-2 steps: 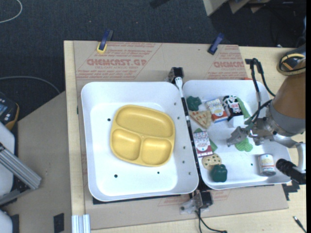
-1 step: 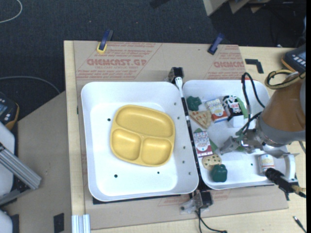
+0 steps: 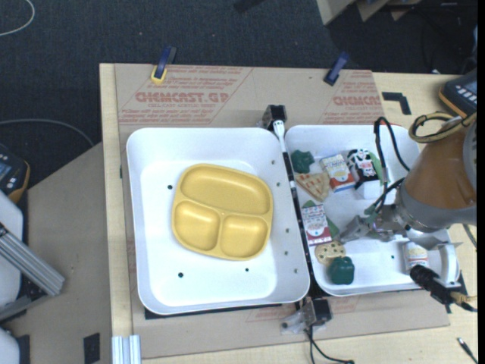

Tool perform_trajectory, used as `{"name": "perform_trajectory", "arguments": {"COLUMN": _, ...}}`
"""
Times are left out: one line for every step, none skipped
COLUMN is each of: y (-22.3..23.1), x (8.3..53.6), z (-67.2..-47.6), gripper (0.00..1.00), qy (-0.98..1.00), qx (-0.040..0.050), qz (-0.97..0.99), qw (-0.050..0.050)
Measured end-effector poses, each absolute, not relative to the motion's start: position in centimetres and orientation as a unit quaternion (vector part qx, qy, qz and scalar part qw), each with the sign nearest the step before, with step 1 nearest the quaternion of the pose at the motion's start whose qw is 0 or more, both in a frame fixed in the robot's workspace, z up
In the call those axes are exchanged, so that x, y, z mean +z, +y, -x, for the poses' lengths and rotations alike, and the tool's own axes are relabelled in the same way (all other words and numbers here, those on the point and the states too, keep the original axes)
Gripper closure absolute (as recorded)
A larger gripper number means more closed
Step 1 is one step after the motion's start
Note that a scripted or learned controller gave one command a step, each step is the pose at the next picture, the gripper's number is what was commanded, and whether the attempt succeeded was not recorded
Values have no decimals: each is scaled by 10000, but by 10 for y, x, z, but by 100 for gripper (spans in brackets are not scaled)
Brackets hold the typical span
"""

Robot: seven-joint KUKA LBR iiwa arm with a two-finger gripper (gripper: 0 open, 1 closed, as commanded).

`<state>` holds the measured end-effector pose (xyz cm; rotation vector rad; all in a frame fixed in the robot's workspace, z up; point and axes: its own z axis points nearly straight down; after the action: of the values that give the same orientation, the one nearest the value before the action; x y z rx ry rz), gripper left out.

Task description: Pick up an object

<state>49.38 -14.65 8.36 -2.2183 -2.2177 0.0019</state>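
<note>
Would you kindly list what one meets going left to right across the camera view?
Left white bin → yellow three-compartment plastic plate → right white bin holding small toy foods → grey arm's gripper.

1. Even, bright light falls on my desk (image 3: 227,89); the white bins (image 3: 151,279) nearly glare.
2. Shadows stay soft and short.
3. My arm (image 3: 443,180) looks slightly blurred; the surrounding floor is dim.

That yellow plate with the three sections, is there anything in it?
Empty. The yellow plate lies flat in the left bin, and all three sections show only bare yellow.
</note>
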Motion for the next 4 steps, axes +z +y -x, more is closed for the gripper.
{"name": "perform_trajectory", "arguments": {"y": -147, "x": 95, "z": -494, "gripper": 100, "qy": -7065, "qx": -1, "qz": 7077, "qw": 4}}
{"name": "perform_trajectory", "arguments": {"y": -148, "x": 138, "z": -494, "gripper": 100, "qy": -7073, "qx": -10, "qz": 7069, "qw": -29}}
{"name": "perform_trajectory", "arguments": {"y": -156, "x": 195, "z": -489, "gripper": 100, "qy": -7071, "qx": -13, "qz": 7071, "qw": -37}}
{"name": "perform_trajectory", "arguments": {"y": -156, "x": 227, "z": -490, "gripper": 100, "qy": -7075, "qx": -12, "qz": 7067, "qw": -32}}
